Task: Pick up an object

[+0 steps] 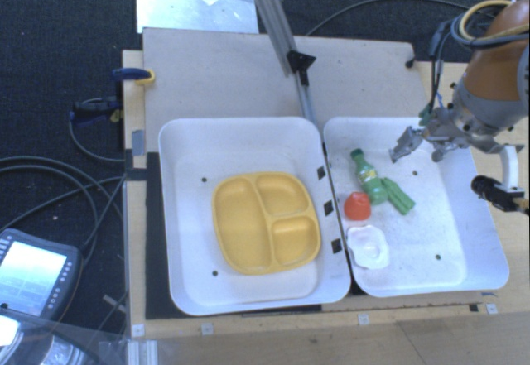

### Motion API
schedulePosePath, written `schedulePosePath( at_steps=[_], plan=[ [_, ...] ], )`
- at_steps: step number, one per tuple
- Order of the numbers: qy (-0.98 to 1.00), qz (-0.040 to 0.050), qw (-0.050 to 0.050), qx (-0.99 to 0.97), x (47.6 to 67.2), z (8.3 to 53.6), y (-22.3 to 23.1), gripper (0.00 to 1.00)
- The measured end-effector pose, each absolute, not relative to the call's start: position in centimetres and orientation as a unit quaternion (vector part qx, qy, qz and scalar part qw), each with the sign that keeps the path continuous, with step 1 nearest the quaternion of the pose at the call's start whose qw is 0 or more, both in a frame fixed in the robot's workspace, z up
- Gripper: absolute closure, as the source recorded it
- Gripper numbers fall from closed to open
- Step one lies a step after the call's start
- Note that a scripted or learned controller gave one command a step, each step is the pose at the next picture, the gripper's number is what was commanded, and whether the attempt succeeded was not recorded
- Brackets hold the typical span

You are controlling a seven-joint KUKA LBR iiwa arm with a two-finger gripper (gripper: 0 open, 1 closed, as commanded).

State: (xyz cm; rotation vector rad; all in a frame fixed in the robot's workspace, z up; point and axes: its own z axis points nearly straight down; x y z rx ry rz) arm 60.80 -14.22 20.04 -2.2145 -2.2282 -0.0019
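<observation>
Hovering with the tool [421, 142] spread and empty over the right bin [464, 214], risking a miss because the green bottle [368, 177], green pickle [398, 196], orange cap [358, 206] and white cup [368, 246] are crowding together near the bin's left wall.

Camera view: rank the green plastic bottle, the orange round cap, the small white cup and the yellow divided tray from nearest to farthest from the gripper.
Measured from the gripper in the right bin's upper part:
1. Green plastic bottle, just to its lower left.
2. Orange round cap, below the bottle.
3. Small white cup, near the right bin's front.
4. Yellow divided tray, in the left bin.
</observation>
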Motion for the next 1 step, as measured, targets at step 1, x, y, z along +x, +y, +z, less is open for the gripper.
schedulePosePath(
  at_steps=[1],
  plan=[
    [-0.709,-0.0007,0.000,-0.705,60.81,20.05,-14.22,0.00]
  ],
)
